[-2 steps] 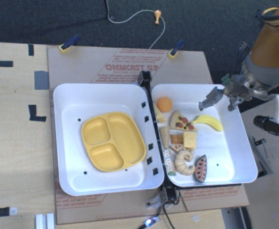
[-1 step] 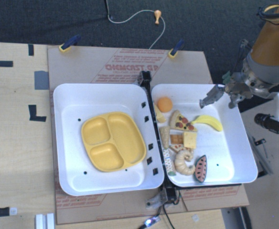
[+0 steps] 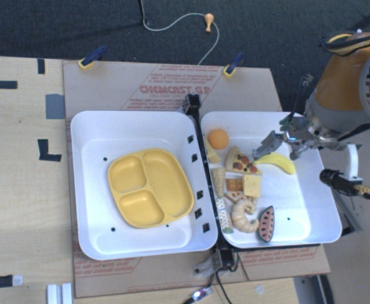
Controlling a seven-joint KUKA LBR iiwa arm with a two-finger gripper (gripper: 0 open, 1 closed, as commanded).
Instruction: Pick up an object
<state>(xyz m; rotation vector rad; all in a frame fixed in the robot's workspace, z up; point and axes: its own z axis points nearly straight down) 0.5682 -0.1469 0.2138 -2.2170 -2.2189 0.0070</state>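
The right bin [image 3: 312, 214] holds several toy foods. There is an orange [image 3: 218, 138], a pizza slice [image 3: 240, 162], a yellow banana [image 3: 280, 164], a cheese square [image 3: 253, 185], a croissant [image 3: 242, 214] and a watermelon slice [image 3: 265, 224]. My gripper [image 3: 280, 149] hangs over the bin's upper middle, just above the banana. It is open, with one dark finger [image 3: 265, 148] slanting left toward the pizza slice and the other on the banana's right. Nothing sits between the fingers.
The left bin [image 3: 90, 170] holds a yellow divided plate [image 3: 150, 187]. A black divider [image 3: 201, 163] separates the two bins. Small foods crowd the right bin's left edge, among them a waffle piece [image 3: 234, 185] and a wrapped bar [image 3: 223, 215]. A dark fixture [image 3: 337, 181] juts in at the bin's right rim.
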